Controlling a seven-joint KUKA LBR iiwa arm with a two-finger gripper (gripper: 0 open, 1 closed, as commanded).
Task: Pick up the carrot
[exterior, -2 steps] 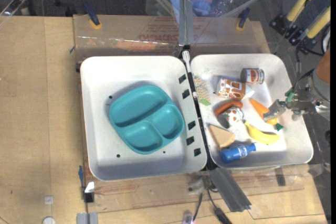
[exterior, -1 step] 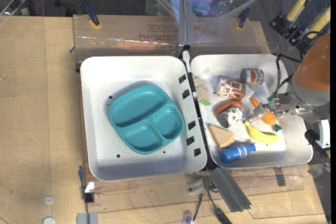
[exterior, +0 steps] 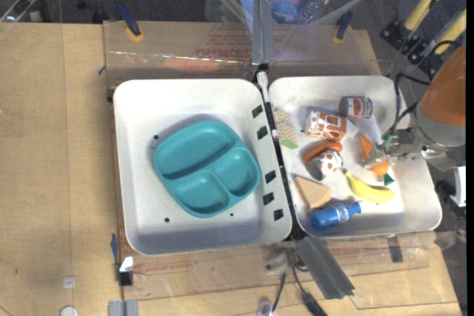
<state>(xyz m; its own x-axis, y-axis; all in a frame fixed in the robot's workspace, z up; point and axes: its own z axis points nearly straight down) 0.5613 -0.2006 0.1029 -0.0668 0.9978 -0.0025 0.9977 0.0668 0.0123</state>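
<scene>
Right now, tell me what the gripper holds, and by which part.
Cannot be told: the gripper sits low over the carrot in the right bin, but any hold is too small to see.

The small orange plastic toy carrot (exterior: 366, 146) lies in the right-hand shallow white bin (exterior: 415, 212), toward the bin's 3 o'clock side. It is a short tapered wedge, lying flat on the bin floor with its long axis running roughly from 11 o'clock to 5 o'clock. From the bin's middle it sits at about 2 o'clock. A second orange patch shows just at its 4 o'clock, close against metal parts there; whether that belongs to the same carrot cannot be told. Its surface looks smooth and evenly coloured, bright against the white floor.
</scene>
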